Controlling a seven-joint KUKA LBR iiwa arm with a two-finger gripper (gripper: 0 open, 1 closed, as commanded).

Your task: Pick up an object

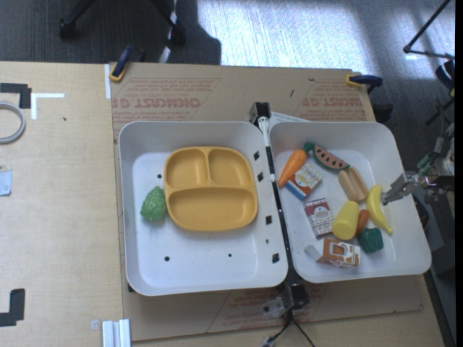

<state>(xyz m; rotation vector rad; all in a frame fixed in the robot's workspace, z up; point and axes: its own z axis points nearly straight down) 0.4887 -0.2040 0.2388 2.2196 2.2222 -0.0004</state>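
The right bin (pixel 405 266) holds several toy foods: an orange carrot (pixel 292 166), a watermelon slice (pixel 330 158), a tan bread roll (pixel 353 185), a yellow banana (pixel 378 208), a yellow pepper (pixel 346 220), a green pepper (pixel 372 241) and three small cartons (pixel 307 180), (pixel 318 217), (pixel 338 253). My gripper (pixel 396 190) reaches in over the bin's right rim, low and just right of the banana's upper end. Nothing shows as held in it.
The left bin (pixel 137 266) carries a yellow divided plate (pixel 210 188) with a green leafy toy (pixel 153 204) beside its left edge. A divider with clips (pixel 270 186) runs between the bins. Cardboard lies under both bins, with a wooden bench (pixel 51 230) to the left.
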